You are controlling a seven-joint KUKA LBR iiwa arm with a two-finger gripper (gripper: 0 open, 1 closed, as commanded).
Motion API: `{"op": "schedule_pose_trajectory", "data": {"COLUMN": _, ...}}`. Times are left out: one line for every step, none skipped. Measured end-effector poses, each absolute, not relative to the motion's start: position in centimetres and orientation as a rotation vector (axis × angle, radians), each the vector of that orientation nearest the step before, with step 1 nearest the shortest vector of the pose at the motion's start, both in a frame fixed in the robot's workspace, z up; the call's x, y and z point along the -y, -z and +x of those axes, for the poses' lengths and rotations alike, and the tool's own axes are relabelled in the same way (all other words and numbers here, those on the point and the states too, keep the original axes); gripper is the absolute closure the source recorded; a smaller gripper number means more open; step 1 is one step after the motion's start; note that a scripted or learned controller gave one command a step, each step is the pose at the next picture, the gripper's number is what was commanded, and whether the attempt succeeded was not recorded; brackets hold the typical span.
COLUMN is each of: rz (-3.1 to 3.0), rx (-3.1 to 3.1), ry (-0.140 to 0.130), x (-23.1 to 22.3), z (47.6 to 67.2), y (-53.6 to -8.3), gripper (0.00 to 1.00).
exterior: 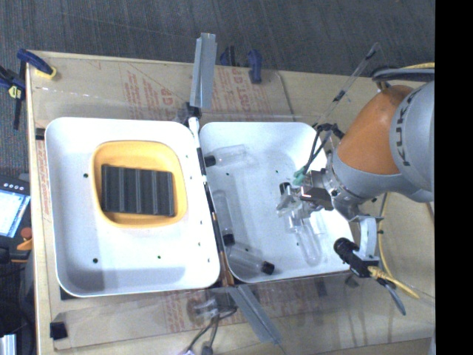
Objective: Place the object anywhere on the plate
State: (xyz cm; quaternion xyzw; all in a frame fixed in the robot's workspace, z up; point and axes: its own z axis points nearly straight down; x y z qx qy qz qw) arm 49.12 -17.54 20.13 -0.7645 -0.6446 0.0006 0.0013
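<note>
Clear plastic tube (309, 242) with a pale cap, lying in the right bin (251, 135) near its lower right corner, long axis running from upper left to lower right, upper end under the gripper (293, 202), lower end toward the bin's near wall. Hard to make out against the white floor, being transparent. Just above it, the fingers, pointed down into the bin; whether apart or together cannot be told, nor whether the tube sits between them. Behind the gripper, the grey arm (414, 146) with its orange band, reaching in from the right. Elsewhere in the right bin, three more clear tubes with dark caps: one (228, 154) near the upper left corner lying roughly level, one (219, 217) along the left wall lying lengthwise up and down, one (247, 259) by the lower wall. In the left bin (66, 198), well apart from the tube, the yellow plate (137, 151) with a dark ribbed centre. Both bins side by side on the desk (111, 80).
</note>
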Motion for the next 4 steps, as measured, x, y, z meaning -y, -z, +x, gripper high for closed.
{"op": "schedule_pose_trajectory", "data": {"rz": -2.15, "rx": 2.289, "ry": -0.001, "x": 12.7, "z": 54.5, "y": -25.2, "gripper": 1.0}}
{"op": "schedule_pose_trajectory", "data": {"rz": -1.923, "rx": 2.481, "ry": -0.002, "x": 6.0, "z": 59.7, "y": -22.0, "gripper": 1.0}}
{"op": "schedule_pose_trajectory", "data": {"rz": -1.683, "rx": 2.653, "ry": 0.0, "x": 1.2, "z": 61.2, "y": -20.9, "gripper": 1.0}}
{"op": "schedule_pose_trajectory", "data": {"rz": -1.683, "rx": 2.653, "ry": 0.0, "x": 1.2, "z": 61.3, "y": -20.9, "gripper": 0.0}}
